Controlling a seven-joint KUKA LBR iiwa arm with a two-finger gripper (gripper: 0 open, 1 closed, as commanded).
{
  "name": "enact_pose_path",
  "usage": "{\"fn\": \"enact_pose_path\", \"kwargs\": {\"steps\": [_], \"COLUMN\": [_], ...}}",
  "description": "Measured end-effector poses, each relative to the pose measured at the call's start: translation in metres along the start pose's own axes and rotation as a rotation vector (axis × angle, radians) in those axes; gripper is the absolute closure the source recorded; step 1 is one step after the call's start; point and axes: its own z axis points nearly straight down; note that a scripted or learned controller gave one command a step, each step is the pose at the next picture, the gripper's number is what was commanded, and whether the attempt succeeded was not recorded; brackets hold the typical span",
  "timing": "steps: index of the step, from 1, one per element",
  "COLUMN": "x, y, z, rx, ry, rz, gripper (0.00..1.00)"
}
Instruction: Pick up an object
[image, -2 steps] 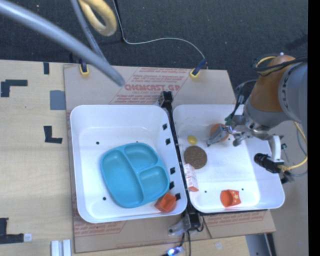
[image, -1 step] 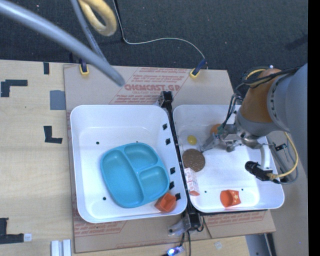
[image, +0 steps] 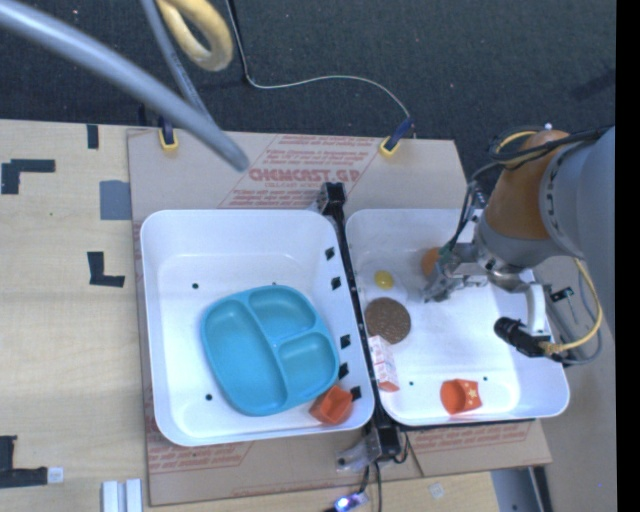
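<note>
Camera view, looking down at a slant: 2 shallow white bins sit side by side on a brown cardboard sheet (image: 300, 170) over a pale wooden bench (image: 60, 330), with dark carpet (image: 420, 60) beyond.

Left bin (image: 165, 260) holds a blue divided plate (image: 268, 347) near its middle and an orange-red block (image: 332, 404) at the front right corner, beside the plate's edge.

Right bin (image: 540, 395) holds a small yellow ball (image: 384, 280), a brown disc (image: 387, 320) just in front of it, a red-and-white packet (image: 381, 362) against the left wall, a red cup (image: 460, 396) near the front wall, and an orange ball (image: 431, 261) beside the gripper.

Grey arm reaches in from the right; its gripper (image: 438, 288) hangs over the right bin's middle. Whether it is parted or closed cannot be made out. Bare white floor lies right of the disc and behind the cup.
</note>
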Motion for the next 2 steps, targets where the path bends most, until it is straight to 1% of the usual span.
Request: {"fn": "enact_pose_path", "kwargs": {"steps": [2], "x": [0.007], "y": [0.003], "z": [-0.085], "rx": [0.000], "ry": [0.003], "rz": [0.000], "gripper": [1.00]}}
